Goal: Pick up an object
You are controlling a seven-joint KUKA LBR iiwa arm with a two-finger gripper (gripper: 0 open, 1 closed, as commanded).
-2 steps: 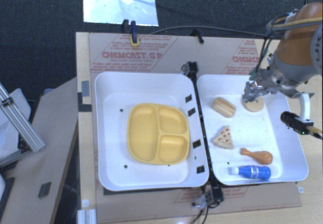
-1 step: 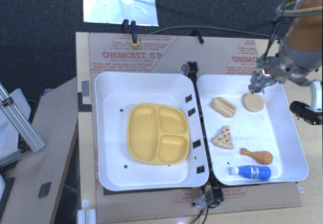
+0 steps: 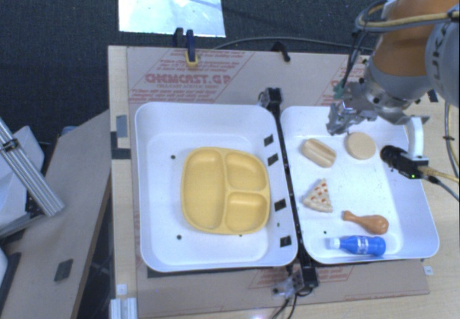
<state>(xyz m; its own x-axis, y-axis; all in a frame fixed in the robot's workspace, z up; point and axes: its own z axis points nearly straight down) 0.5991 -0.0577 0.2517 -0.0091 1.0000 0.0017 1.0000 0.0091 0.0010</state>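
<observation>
The right bin [image 3: 410,238] holds a hot-dog bun [image 3: 318,152], a round tan cookie [image 3: 361,146], a pizza slice [image 3: 318,197], a chicken drumstick [image 3: 367,222] and a blue bottle [image 3: 357,244] lying on its side. My gripper [image 3: 340,122] hangs over the back of this bin, just above and between the bun and the cookie. Nothing shows between its fingers.
The left bin [image 3: 154,167] carries a yellow divided plate [image 3: 223,190]. Black clips line the seam between the bins [image 3: 277,167]. A black cable and sensor [image 3: 402,161] hang off the arm over the right bin's right side. A metal rail [image 3: 29,174] lies at far left.
</observation>
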